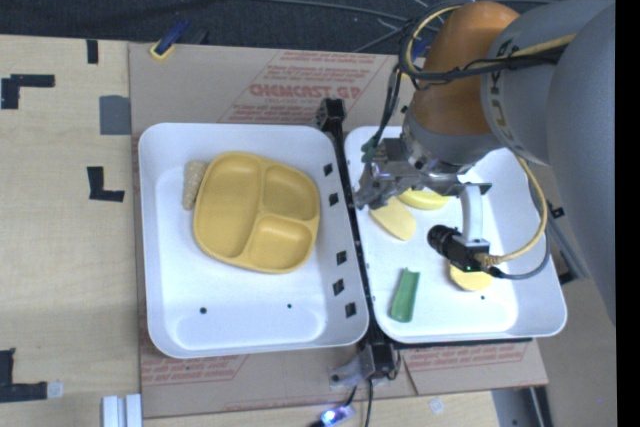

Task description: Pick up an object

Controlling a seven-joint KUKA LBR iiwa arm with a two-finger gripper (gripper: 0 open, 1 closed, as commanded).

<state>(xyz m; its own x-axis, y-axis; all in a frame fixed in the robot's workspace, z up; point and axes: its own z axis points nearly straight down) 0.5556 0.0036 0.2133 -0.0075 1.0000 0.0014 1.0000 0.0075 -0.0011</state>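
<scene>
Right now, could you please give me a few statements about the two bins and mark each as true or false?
1. The yellow divided plate lies in the left bin. True.
2. The green piece lies in the left bin. False: it lies in the right bin.
3. The tool hangs over the right bin, near its left wall. True.
4. The plate stands on edge. False: it lies flat, hollows up.
5. A tan piece sits beside the plate's left rim. True.
</scene>
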